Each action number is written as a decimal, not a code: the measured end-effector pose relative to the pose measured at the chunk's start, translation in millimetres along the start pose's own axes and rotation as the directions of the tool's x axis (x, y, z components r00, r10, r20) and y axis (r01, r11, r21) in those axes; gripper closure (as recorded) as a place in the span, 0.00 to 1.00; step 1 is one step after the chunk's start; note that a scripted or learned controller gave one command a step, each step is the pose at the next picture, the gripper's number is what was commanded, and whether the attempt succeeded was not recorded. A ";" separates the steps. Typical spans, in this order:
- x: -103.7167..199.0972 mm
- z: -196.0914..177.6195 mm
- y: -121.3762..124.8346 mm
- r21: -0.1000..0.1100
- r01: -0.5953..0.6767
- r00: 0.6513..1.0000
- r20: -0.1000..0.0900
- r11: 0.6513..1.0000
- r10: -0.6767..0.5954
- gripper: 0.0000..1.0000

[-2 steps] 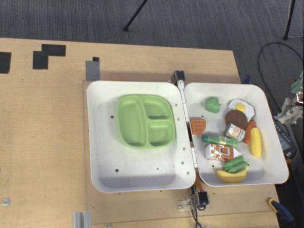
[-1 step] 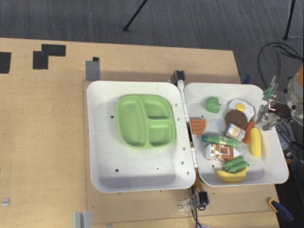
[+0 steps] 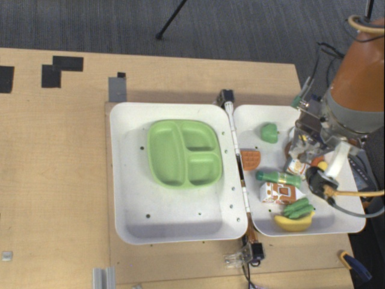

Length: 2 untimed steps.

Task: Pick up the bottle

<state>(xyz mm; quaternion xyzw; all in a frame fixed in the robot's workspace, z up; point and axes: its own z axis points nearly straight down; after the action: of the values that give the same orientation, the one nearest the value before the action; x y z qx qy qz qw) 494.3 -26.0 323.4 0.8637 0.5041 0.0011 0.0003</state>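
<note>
I see the green bottle [image 3: 278, 177] lying flat in the right bin [image 3: 252, 120] beside my gripper [image 3: 301, 156], probably light, slick plastic, so I'd pinch mid-body.

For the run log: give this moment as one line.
gripper: over right bin | bottle: lying in bin, not held | tray: left bin

Robotics lab: wooden bench [image 3: 54, 179], twin white bins [image 3: 129, 221], tripod leg [image 3: 178, 9] on grey carpet [image 3: 90, 11].
</note>
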 end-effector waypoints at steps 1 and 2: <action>-34.2 -119.5 11.7 -0.004 0.066 0.998 -0.001 0.998 -0.066 1.00; 30.6 -40.2 -19.8 0.001 -0.239 0.971 0.001 0.971 0.239 1.00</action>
<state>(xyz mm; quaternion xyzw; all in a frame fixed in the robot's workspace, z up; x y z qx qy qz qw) 492.1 10.4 363.6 0.9180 0.3966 0.0006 -0.0001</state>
